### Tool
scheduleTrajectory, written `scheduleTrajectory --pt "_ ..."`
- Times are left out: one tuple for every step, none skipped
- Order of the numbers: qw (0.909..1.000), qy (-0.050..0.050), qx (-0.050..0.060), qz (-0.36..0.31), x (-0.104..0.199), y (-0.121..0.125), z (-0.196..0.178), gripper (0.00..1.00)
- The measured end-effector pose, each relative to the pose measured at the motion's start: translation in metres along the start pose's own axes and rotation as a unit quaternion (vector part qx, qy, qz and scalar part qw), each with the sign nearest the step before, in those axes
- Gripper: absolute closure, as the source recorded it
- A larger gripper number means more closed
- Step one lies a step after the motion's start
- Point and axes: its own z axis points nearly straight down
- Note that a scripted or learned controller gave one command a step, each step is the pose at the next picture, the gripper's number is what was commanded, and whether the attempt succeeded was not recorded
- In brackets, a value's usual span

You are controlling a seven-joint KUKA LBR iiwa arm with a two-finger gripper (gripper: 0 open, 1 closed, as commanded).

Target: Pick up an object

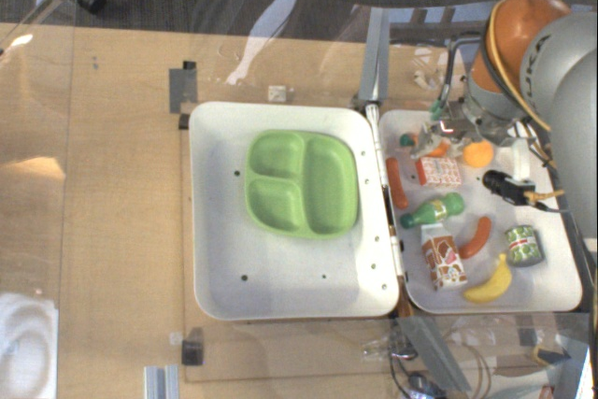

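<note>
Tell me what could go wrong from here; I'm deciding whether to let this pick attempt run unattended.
1. The gripper is low over the far end of the right bin, where a carrot, a small green item and a white carton crowd together; it may nudge or trap more than one.
2. The orange ball beside them could roll if bumped.
3. The bin's far wall is close, leaving little room for the fingers.

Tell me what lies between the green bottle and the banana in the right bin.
In the camera view, a small red-and-white carton lies between the green bottle and the banana, with a red sausage just to its right.
</note>
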Motion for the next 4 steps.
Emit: scheduleTrajectory --pt "0.9999 0.002 -0.011 0.01 0.073 0.007 -0.107 1.0" --pt "0.9634 -0.001 -0.01 -0.268 0.011 0.003 0.009 1.0" --pt "0.9629 0.006 -0.003 -0.27 0.014 0.0 0.011 0.0" --pt "0.9626 0.0 -0.012 -0.271 0.014 0.004 -0.003 1.0"
